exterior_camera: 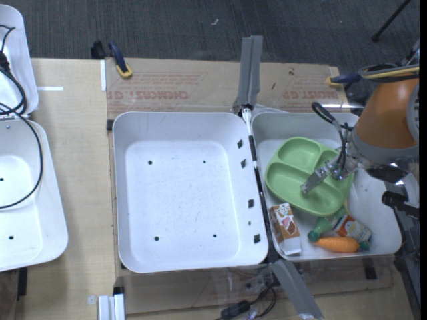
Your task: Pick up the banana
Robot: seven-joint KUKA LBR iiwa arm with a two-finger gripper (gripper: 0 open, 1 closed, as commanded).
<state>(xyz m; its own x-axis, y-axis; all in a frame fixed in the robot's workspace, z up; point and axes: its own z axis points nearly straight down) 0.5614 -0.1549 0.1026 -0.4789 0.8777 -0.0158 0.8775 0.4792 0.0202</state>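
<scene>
My gripper (311, 183) hangs low over the right bin (261, 141), above the near-right part of a green divided plate (295, 163). The grey arm with its orange band (391, 117) reaches in from the right and covers the bin's right side. In front of the plate lie a small brown and white carton (285, 227), an orange carrot (337, 245), a small green item (319, 230) and an orange and white packet (354, 230). Nothing yellow appears among these objects.
The left bin (180, 192) is a bare white tray with a few dark holes. A grey divider post (250, 72) rises between the bins at the back. A blue and yellow clamp (119, 60) lies on the bench at the back left, and white equipment with black cables (17, 152) sits far left.
</scene>
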